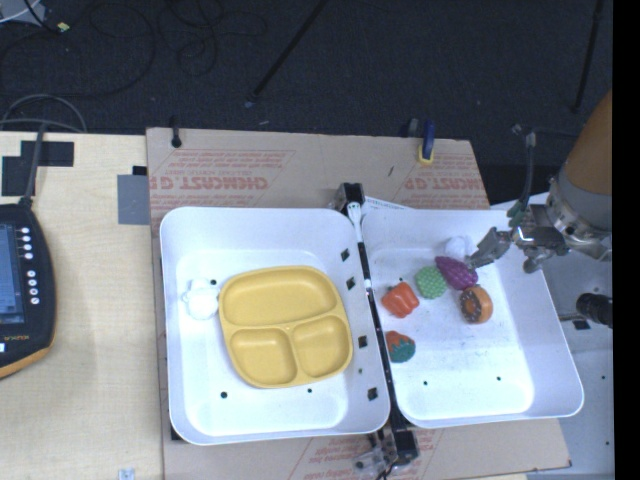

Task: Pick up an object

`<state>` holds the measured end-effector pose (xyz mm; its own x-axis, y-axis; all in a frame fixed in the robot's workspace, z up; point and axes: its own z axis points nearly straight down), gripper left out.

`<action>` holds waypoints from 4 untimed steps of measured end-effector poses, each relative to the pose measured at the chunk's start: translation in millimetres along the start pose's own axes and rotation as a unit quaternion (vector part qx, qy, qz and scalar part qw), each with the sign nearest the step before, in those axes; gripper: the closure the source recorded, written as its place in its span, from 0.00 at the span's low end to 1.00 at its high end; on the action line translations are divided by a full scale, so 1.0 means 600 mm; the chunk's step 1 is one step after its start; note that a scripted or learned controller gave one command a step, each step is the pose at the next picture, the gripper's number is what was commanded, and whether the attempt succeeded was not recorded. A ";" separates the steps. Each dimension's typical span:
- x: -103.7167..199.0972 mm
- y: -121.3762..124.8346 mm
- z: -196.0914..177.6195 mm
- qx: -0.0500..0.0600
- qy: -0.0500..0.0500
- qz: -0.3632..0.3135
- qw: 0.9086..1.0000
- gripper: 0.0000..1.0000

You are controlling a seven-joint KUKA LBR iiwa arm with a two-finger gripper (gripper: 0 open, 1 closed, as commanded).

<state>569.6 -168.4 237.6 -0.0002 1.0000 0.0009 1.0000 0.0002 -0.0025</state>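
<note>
Dark carpet with loose cables runs behind a pale bench [80, 388], where a cardboard sheet [300, 168] lies under two shallow white bins. From the right the grey arm reaches over the right bin [540, 388], and its gripper [487, 249] hangs above that bin's upper part; from where I stand I cannot tell whether it is clenched or released, and nothing shows in its grasp. Just beside its tip lies a purple object [456, 271], tilted, touching a green ball [431, 282] on its left. A small white item [455, 246] sits just above the purple one. Near the purple object's lower right rests a round orange-and-brown piece [476, 304]. Left of the green ball is a red-orange object [400, 299], and below it, close to the bin's left wall, a teal-and-red piece [400, 347]. Across the divider, the left bin [190, 388] holds a yellow divided plate [283, 325] with a white lump [201, 300] at its left edge. A black handheld controller [20, 288] lies at the bench's far left.
</note>
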 end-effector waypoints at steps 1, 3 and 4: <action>-0.001 0.000 -0.016 0.000 0.000 0.000 1.000 1.00; 0.257 -0.145 -0.307 -0.002 0.001 -0.004 1.000 1.00; 0.381 -0.157 -0.346 -0.001 0.000 -0.004 1.000 1.00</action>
